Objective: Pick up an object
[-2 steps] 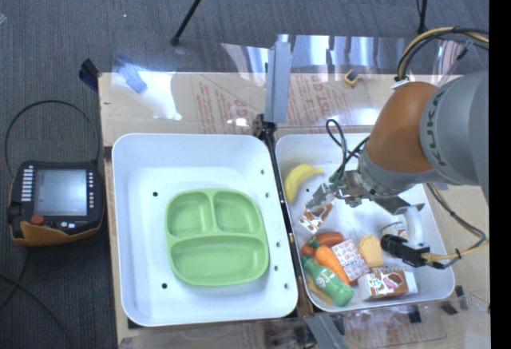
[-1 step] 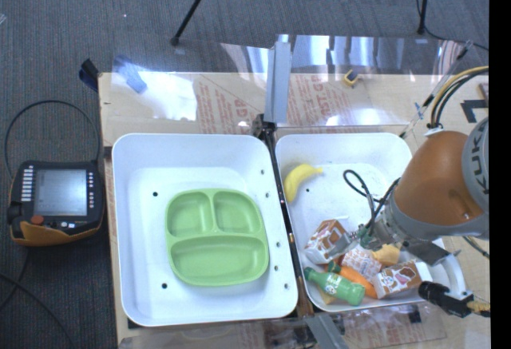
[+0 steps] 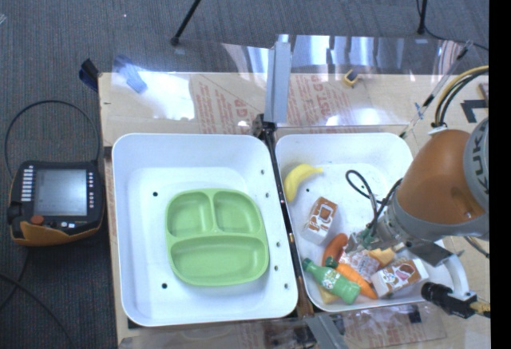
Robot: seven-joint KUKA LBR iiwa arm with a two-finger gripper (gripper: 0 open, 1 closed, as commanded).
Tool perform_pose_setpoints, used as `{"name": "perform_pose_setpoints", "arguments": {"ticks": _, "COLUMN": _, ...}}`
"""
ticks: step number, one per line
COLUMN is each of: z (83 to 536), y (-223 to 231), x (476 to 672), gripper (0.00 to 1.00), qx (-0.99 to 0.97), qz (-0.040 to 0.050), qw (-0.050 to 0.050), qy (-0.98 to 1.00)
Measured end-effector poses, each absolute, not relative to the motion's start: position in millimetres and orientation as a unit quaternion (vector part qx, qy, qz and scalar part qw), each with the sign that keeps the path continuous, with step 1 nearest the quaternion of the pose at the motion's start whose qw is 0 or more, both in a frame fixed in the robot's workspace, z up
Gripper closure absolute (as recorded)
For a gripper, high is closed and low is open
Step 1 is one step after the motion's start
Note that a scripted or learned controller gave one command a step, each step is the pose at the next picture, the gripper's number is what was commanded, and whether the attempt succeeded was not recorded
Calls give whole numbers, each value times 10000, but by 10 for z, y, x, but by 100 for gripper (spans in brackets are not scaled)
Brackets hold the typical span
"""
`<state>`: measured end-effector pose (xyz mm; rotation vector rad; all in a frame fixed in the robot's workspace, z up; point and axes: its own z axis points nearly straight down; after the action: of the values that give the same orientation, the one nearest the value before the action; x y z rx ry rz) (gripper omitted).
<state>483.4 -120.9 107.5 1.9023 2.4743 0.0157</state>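
Orange and grey, the arm's wrist housing is leaning in from the right over the near right part of the right bin (image 3: 399, 149), and it is hiding most of the end effector (image 3: 382, 247); whether that part is released or clenched I cannot tell, and nothing is plainly sitting in it.

Directly beneath and just left of the end effector a heap of toy food is lying in the near corner of that bin. A carrot (image 3: 355, 279) is pointing its long axis from far-left to near-right, touching a green bottle (image 3: 332, 279) that is lying on its side just to its left, with its axis running roughly the same way. A small carton (image 3: 396, 277) is resting to the right of the carrot, partly under the wrist. A reddish piece (image 3: 334, 247), possibly a sausage or pepper, is poking out between the carrot and a second carton (image 3: 320, 220), which is standing apart, farther and to the left. A banana (image 3: 299, 177) is lying well apart at the far left of the bin, curving along the wall.

Counting: one banana, two cartons, one carrot, one bottle, one reddish piece. The carrot is probably the closest target, just near-left of the end effector.

A green divided plate (image 3: 216, 247) is sitting alone in the left bin (image 3: 132, 180). Both bins are resting on the counter (image 3: 160, 104).
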Motion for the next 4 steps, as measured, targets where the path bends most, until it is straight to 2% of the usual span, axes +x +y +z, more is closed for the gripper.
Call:
{"name": "perform_pose_setpoints", "arguments": {"ticks": 1, "z": 3230, "y": -674, "x": 4916, "gripper": 100, "qx": 4337, "qz": -1, "qw": -2, "qy": 9010}}
{"name": "perform_pose_setpoints", "arguments": {"ticks": 2, "z": 2427, "y": -509, "x": 4758, "gripper": 100, "qx": 4702, "qz": -8, "qw": -22, "qy": 8826}}
{"name": "perform_pose_setpoints", "arguments": {"ticks": 3, "z": 2110, "y": 167, "x": 5721, "gripper": 100, "qx": 4810, "qz": -10, "qw": -23, "qy": 8767}}
{"name": "perform_pose_setpoints", "arguments": {"ticks": 4, "z": 3204, "y": 189, "x": 5601, "gripper": 100, "qx": 5341, "qz": -1, "qw": 4, "qy": 8454}}
